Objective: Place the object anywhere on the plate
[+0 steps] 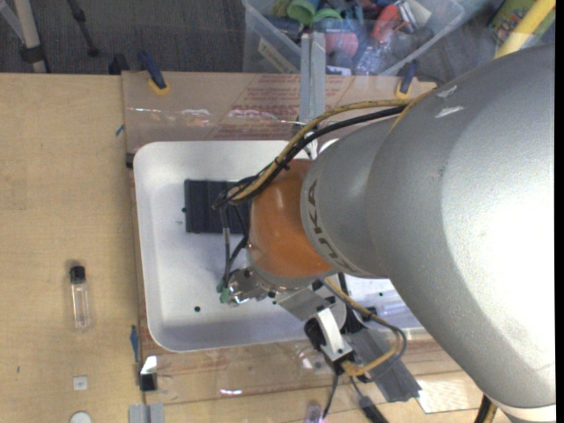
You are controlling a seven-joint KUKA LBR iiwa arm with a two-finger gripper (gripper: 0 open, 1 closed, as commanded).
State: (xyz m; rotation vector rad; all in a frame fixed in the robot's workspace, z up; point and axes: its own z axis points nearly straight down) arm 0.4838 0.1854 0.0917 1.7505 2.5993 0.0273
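A flat black square plate (pixel 204 206) lies in the white bin (pixel 163 263), toward its back left; the arm covers the plate's right part. My arm (pixel 423 174) fills the right of the view and reaches down into the bin. Its orange band (pixel 280 227) hangs just right of the plate. Below the band, the gripper (pixel 234 291) is low over the bin floor, in front of the plate, and mostly hidden by the wrist. Whatever lies under the wrist is hidden.
A clear tub (pixel 352 16) of mixed toys stands behind the bin. A small glass vial (pixel 79 295) lies on the wooden bench to the left. Cables (pixel 352 342) trail from the wrist over the bin's front rim. Blue clamps (pixel 156 79) hold the back edge.
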